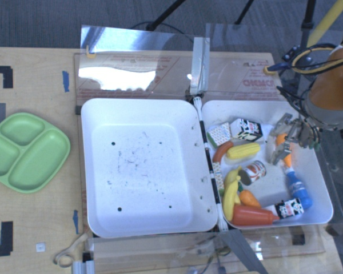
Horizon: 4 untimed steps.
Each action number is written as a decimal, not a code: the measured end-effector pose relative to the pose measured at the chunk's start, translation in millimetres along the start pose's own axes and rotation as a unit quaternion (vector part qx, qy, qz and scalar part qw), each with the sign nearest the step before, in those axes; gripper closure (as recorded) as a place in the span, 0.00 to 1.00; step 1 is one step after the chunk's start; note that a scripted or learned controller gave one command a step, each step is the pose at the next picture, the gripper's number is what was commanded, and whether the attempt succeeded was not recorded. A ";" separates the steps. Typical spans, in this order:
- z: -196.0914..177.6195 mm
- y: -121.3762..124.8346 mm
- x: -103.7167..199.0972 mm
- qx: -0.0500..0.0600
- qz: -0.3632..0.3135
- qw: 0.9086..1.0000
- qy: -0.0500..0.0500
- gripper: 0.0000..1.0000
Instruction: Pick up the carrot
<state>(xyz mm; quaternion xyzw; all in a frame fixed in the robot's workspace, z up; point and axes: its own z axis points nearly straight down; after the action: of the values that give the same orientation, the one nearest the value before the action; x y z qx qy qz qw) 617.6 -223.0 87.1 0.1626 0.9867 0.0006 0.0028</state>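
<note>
While your claw [286, 143] hangs at three o'clock in the right bin [326, 205], something orange sits between its fingers; whether that is the carrot, you cannot tell. A small orange carrot-like piece [250, 198] lies at six o'clock, touching the banana [231, 197] and red bottle [252, 215]. Risk: crowding may cause a slip or wrong pick. Lettering on the clear panel [257, 82] reads reversed, illegible.

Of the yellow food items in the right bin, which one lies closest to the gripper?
The corn cob, lying crosswise near the bin's middle, is closest to the gripper. The banana lies lengthwise by the divider, farther toward the front.
</note>
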 end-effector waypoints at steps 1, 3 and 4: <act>-12.2 0.7 -2.2 -0.001 0.000 1.000 -0.004 1.00; -24.4 1.0 -4.4 -0.001 0.000 1.000 -0.009 1.00; -0.3 47.3 -20.2 0.000 0.037 0.999 -0.003 1.00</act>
<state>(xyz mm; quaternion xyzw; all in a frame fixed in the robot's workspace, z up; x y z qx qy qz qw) 651.9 -184.6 87.6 0.1990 0.9800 0.0003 0.0053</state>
